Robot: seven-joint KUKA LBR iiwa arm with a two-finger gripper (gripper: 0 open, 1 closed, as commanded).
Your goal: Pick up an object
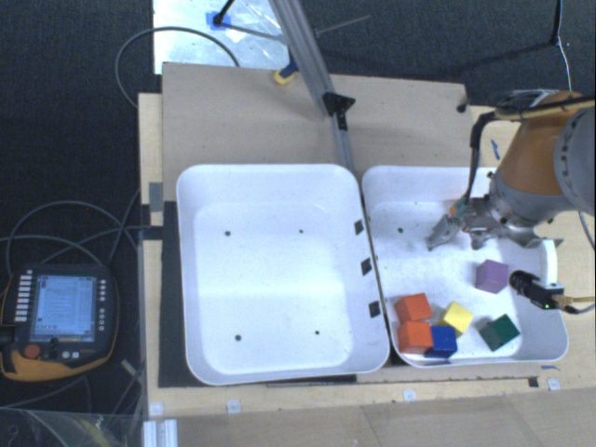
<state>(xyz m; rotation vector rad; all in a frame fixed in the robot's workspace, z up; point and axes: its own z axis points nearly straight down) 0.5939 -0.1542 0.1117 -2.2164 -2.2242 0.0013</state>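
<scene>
Dark carpet surrounds a pale wooden desk [400,110] that carries two shallow white bins side by side. On the floor at the lower left of the frame lies a handheld control pendant [58,322] with a lit screen and an orange-edged body, its cables looping over the carpet. A grey metal pole [307,54] runs at a slant from the top of the frame down to the seam between the bins.

From the one overhead camera, the left bin [270,268] fills the centre of the frame. The right bin [410,203] holds every loose object, all gathered toward its lower part. A purple block [492,275] lies alone near the right side. Below it, near the lower right corner, sits a green block [500,331]. A yellow block [457,317] lies between the green one and a pair of orange blocks [414,319], which sit one above the other and touch. A blue block [444,340] rests against the lower orange block and just beneath the yellow one.

The arm [540,161] enters from the right edge, its orange band showing above the wrist. The pincer [456,231] hangs over the upper middle of the right bin, well apart from the blocks, up and left of the purple one. Its fingers [440,235] look spread apart, with nothing between them.
</scene>
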